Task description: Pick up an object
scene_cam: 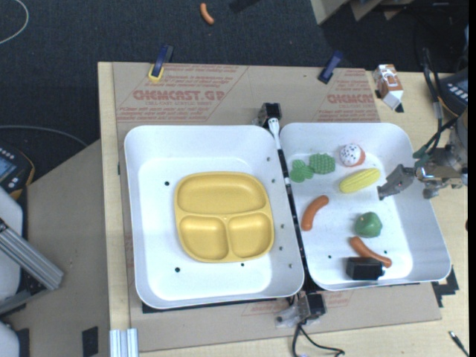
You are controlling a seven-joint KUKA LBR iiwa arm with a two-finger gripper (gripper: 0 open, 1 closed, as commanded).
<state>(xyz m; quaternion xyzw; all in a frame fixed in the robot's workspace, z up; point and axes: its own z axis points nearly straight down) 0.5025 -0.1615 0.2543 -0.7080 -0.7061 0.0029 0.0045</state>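
Gripper (398, 183) at right white plastic bin's (424, 233) edge, beside yellow toy corn cob (360, 179). Grip state: cannot tell. Likely poised for picking.

Yellow divided tray (223, 216) in a white bin (141, 199). Second white bin (424, 236) held yellow corn (359, 179), green pepper (367, 224), green broccoli (312, 166), orange sausages (314, 211), a black block (364, 270).

Arm enters from the right edge at mid-height, wrist low. Tool (394, 184) points left and slightly down, dark grey, tip toward the left. Nothing visible between its fingers. Finger state cannot be made out at this resolution.
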